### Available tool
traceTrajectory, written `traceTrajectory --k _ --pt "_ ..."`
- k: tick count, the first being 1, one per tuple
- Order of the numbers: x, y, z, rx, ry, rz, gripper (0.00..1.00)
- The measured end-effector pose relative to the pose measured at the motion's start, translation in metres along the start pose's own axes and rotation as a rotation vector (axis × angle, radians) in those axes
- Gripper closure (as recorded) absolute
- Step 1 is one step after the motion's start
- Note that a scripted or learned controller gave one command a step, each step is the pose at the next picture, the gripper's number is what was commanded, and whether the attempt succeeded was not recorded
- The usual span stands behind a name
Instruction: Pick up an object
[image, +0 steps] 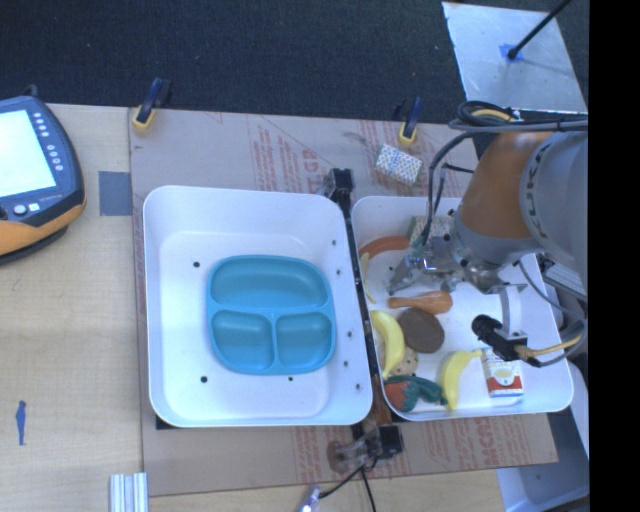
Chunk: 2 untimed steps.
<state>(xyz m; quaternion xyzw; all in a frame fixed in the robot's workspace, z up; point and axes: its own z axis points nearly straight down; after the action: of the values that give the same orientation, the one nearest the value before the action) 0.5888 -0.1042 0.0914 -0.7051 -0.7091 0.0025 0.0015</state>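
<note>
The arm (520, 200), grey with an orange band, is reaching in over the right bin (545, 405), and everything here is told from that bin. Its gripper (425, 268) is hanging low over the bin's upper left part, and I cannot tell how the pincer is set, because the wrist is hiding it. Just under the gripper an orange carrot (420, 300) is lying flat on the bin's floor. A red-brown curved piece (383, 245) is sitting near the bin's top left corner. A brown round thing (421, 330) is resting in the middle of the bin, just below the carrot. A yellow banana (390, 338) is lying along the bin's left wall, touching the brown round thing's side. A second banana (456, 375) is lying near the bin's bottom wall. A teal toy (415, 390) is sitting in the bin's bottom left corner, between the two bananas. A small red and white box (503, 380) is standing near the bin's bottom right. To the left of this bin, the other white bin (170, 300) is holding a blue tray (270, 312) with three parts.
</note>
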Motion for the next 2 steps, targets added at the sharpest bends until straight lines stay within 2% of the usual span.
traceTrajectory --k 1,2 --pt "-0.001 -0.044 -0.008 -0.001 0.000 -0.001 0.00" --pt "0.000 0.067 -0.001 -0.001 0.000 0.002 0.00"
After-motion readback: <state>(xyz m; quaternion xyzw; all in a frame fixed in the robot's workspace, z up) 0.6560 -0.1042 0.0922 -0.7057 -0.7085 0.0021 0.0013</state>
